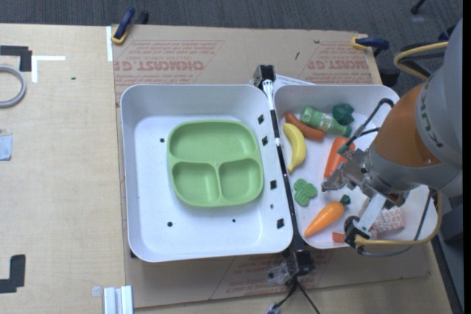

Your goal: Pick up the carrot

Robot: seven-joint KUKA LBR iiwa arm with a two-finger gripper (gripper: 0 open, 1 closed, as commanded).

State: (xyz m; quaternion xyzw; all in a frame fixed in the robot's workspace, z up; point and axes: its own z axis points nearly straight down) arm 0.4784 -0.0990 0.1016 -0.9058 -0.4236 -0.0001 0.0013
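An orange carrot (324, 218) lies at a slant near the front of the right bin (368, 93), its tip pointing to the front left. A second slim orange carrot-like piece (335, 154) lies further back, its lower end right at the gripper (337, 182). The gripper hangs low over the middle of the right bin, just behind and to the right of the front carrot. The wrist and the grey arm with its orange band (408, 136) cover the bin's right part.
The right bin also holds a yellow banana (296, 145), a green leafy toy (305, 191), a red-orange piece (305, 127), a green bottle (321, 118), a dark green piece (343, 112) and a pink-white packet (390, 219). A green divided plate (215, 162) sits in the left bin (147, 180).
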